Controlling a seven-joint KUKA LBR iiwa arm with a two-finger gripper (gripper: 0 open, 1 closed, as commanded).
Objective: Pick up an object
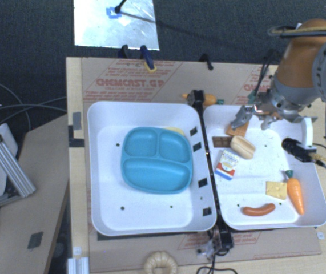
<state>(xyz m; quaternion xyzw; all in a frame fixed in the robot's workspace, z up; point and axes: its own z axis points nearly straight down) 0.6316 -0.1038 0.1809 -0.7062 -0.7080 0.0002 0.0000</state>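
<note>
Fingers (240,119) of the gripper (254,119) appear spread apart in the camera view, one prong over a brown slab (238,129) at the far edge of the right bin (317,210), the other nearer the wrist; nothing is seen caught between them. Candidate objects lie close by in that bin: a bread roll (242,147) just beside the slab, a small red, white and blue carton (226,165) nearer the divider, then a sausage (258,210), a cheese slice (276,189) and a carrot (296,194) toward the near rim. A blue divided plate (156,158) sits in the left bin (108,210). Judged from here, the slab lies flat against the bin wall, so the prongs could close on air or skid over it, or nudge the roll away.
</note>
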